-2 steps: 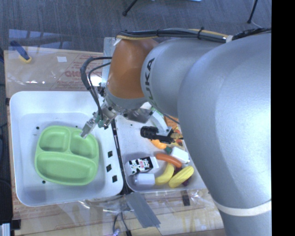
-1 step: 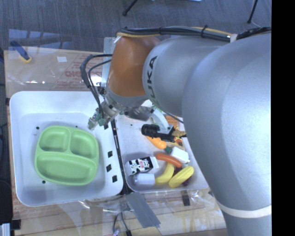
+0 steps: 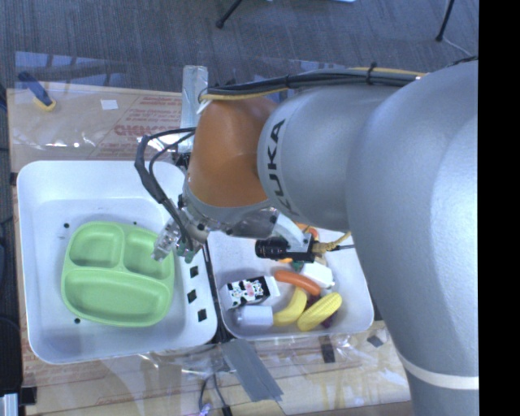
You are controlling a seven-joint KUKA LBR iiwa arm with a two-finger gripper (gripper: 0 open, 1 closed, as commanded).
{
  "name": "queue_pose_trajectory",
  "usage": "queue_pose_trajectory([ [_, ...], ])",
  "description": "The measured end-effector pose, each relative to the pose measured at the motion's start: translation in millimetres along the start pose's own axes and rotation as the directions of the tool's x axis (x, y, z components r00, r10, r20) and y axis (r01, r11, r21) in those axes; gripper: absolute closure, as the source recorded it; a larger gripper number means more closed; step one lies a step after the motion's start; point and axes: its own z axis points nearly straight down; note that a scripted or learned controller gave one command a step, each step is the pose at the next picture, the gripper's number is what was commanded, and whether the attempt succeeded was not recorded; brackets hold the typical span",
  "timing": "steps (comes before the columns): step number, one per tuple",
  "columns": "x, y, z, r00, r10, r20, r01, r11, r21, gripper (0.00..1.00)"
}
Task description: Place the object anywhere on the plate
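White bin (image 3: 32, 244) under green plate (image 3: 114, 280)

Grey ribbed carpet (image 3: 122, 28) covers the floor beyond the table, well behind the hand (image 3: 172, 244). Thin dark stand legs (image 3: 231, 11) cross the carpet at the far edge. The table (image 3: 73, 122) is pale wood under clear plastic sheet that catches glare, with red printing (image 3: 150, 122) behind the hand. A blue-and-yellow item (image 3: 36, 91) lies at the far left corner. Grey tape (image 3: 252, 374) sits at the near edge. Lighting is even and diffuse.
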Motion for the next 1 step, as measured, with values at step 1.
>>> queue_pose_trajectory([
  [1,-0.1,-0.1,0.0,1.0,0.0,0.0,0.0,1.0,0.0,0.0],
])
